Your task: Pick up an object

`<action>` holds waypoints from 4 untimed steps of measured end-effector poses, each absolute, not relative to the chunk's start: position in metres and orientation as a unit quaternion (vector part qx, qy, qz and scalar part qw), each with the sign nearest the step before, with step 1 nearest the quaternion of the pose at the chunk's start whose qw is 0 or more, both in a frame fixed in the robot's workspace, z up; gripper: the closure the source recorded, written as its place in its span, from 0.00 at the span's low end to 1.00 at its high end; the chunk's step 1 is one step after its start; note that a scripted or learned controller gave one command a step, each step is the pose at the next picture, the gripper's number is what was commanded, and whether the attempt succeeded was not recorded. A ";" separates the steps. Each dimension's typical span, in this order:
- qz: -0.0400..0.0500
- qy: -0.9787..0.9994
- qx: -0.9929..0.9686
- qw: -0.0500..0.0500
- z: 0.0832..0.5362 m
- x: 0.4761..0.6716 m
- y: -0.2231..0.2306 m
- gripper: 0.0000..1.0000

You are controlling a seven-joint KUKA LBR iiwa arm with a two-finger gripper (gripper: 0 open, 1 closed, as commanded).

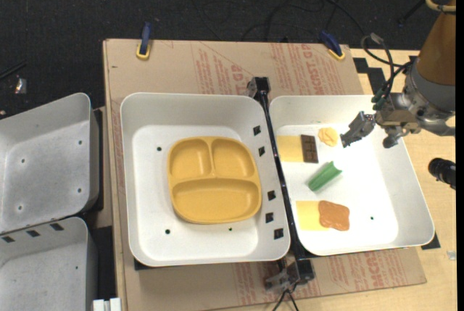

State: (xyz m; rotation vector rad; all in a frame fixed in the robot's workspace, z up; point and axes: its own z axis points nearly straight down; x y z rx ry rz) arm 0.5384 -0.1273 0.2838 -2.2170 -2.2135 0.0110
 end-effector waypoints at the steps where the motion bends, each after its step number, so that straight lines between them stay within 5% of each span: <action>1: 0.000 -0.707 -0.707 0.000 0.289 0.540 -0.127 0.00; 4: 0.001 -0.706 -0.708 0.002 0.112 0.539 -0.143 0.00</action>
